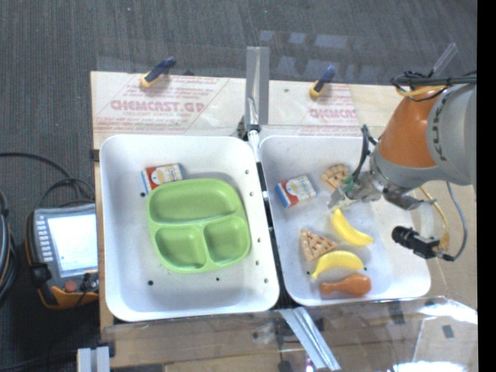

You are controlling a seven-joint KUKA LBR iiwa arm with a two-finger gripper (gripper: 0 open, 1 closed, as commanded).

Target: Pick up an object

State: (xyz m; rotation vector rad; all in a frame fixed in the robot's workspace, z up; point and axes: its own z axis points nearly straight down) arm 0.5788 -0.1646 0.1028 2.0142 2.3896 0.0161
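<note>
The right bin [403, 285] holds several toy foods. A small blue and white carton [297, 190] lies at its left, a waffle piece [335, 176] behind it. One banana [350, 230] lies in the middle, a second banana [336, 263] curves below it. A triangular waffle slice [315, 244] and a brown chicken drumstick [346, 287] lie near the front. My gripper [346, 194] hangs low over the bin's middle, just above the upper banana and right of the carton. Nothing shows between its fingers.
The left bin [124, 231] holds a green divided plate [200, 222] with a second small carton [162, 176] tucked behind it. Two clamps [158, 71] [322, 80] sit on the board behind the bins. A teach pendant [66, 246] lies at far left.
</note>
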